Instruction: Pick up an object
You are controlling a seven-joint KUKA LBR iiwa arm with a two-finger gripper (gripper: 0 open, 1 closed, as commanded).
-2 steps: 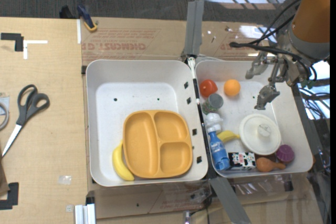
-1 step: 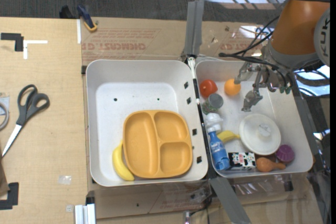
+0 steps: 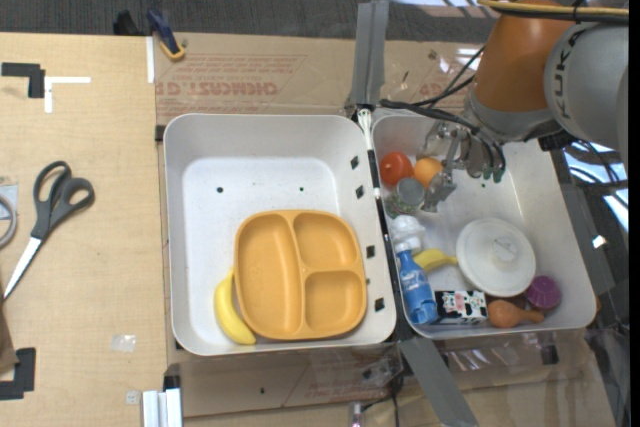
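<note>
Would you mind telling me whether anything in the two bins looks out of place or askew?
Nothing looks spilled or damaged. One oddity: the banana in the left bin is wedged partly under the yellow divided plate. In the right bin, the blue spray bottle lies on its side among crowded items.

Grey arm (image 3: 600, 80), orange band (image 3: 515, 65), black cables, metallic end effector (image 3: 455, 170)

Just left of the gripper (image 3: 447, 177), a red ball (image 3: 395, 164) and an orange ball (image 3: 427, 171) are showing. Below it, a white lid (image 3: 495, 256), blue bottle (image 3: 413, 277), purple cup (image 3: 543, 292); far left, a yellow tray (image 3: 300, 272).
</note>
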